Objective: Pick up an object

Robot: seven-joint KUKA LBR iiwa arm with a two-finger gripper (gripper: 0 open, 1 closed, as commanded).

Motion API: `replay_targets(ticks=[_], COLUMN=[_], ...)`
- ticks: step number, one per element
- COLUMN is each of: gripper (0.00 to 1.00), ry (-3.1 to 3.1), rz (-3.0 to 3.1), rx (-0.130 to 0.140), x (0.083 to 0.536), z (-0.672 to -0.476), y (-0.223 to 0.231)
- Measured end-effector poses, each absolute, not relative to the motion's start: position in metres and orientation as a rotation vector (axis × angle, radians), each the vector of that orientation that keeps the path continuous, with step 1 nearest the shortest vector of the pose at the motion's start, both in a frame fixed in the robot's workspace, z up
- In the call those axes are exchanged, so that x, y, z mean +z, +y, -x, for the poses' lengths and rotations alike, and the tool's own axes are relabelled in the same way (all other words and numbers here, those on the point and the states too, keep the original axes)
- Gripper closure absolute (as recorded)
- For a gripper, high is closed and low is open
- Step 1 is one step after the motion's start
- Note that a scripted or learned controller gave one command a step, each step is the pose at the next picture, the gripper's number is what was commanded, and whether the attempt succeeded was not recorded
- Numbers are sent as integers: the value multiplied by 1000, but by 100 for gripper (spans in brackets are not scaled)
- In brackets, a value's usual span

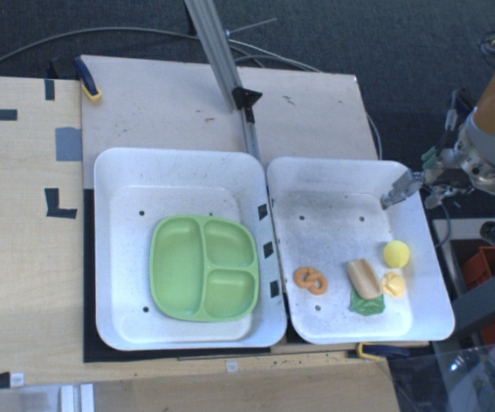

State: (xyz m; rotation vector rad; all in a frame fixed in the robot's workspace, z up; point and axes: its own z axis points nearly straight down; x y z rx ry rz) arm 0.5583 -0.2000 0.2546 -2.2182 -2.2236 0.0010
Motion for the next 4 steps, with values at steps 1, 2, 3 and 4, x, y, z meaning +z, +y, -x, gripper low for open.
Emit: replay_targets(ticks=[1,2,3,4], gripper=[0,0,0,0], ry=[-2224,-2221,-2220,-2219], rz=[2218,2215,2215,2215], rx=[1,6,6,8], x=[255,198,149,95], z=[-558,-567,-566,-564], y=[-200,-195,-185,-184])
